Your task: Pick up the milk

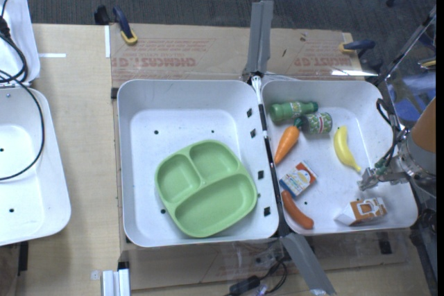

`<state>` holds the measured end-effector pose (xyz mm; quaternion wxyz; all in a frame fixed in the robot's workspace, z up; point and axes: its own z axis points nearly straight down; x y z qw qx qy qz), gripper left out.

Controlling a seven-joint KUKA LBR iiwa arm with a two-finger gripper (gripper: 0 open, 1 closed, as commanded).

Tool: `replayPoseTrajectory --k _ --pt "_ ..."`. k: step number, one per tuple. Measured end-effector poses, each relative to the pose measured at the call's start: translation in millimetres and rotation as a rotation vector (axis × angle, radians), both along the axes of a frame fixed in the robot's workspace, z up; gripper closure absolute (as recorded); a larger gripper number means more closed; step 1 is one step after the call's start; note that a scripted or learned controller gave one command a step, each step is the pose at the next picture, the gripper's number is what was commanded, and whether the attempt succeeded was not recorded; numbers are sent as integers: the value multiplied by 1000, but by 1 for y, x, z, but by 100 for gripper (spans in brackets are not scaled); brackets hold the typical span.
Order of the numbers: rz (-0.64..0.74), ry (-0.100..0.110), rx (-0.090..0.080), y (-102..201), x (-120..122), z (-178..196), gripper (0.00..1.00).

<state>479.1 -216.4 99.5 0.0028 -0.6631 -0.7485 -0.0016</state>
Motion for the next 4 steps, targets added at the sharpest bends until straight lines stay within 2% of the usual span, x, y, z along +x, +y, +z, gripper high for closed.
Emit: replayPoseTrajectory --k 1,2,4 --pt "3 2 4 2 0 0 0" --pt "55 1 4 1 0 -8 0" --pt "55 1 5 1 0 -8 0"
